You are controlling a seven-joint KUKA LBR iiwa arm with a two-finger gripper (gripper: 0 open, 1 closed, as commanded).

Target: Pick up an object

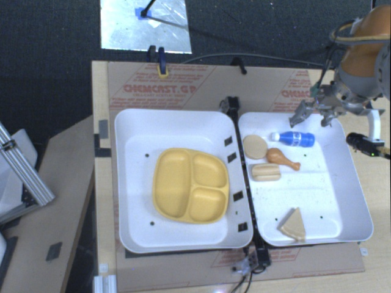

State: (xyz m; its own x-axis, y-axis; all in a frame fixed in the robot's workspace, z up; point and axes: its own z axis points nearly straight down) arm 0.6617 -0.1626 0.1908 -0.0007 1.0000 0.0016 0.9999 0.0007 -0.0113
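Observation:
The right bin [342, 194] holds a blue bottle [294, 139] lying on its side, a tan round bun [255, 146], a brown drumstick [282, 157], a pale hot dog roll [266, 172] and a tan sandwich wedge [294, 224] near the front. My gripper [313, 118] hangs over the bin's back edge, just behind and above the blue bottle. Its two fingers stand apart, open, with nothing between them.
The left bin [137, 163] holds a yellow divided plate [190, 185]. A black clamp strip [239, 170] runs along the seam between the bins. A foil sheet [145, 17] lies at the back left, and a metal rail [24, 170] sits at the left edge.

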